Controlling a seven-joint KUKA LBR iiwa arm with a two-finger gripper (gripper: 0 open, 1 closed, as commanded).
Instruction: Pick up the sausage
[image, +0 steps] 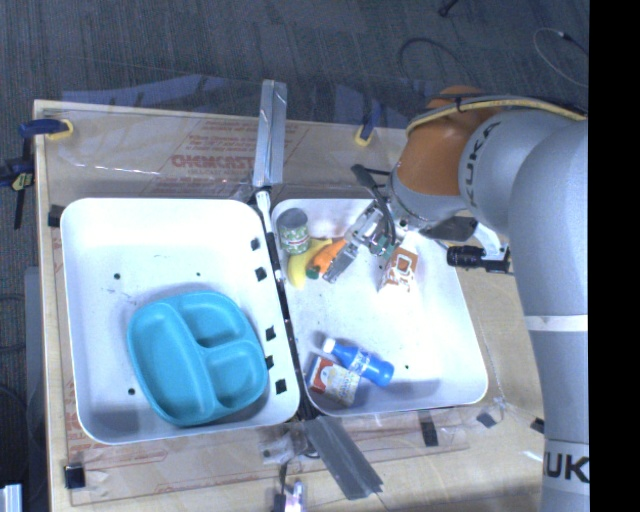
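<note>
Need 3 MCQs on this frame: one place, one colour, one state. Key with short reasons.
1. Where is the sectioned tray?
A. left bin
B. right bin
C. on the bench outside the bins

2. What colour is the bottle at the right bin's near end?
A. green
B. blue
C. red

3. How does the bottle lie?
A. upright
B. on its side
C. inside the tray

Key: 1 A, the tray sits in the left bin. 2 B, its body is blue with a white cap. 3 B, it lies flat on the bin floor.
</note>
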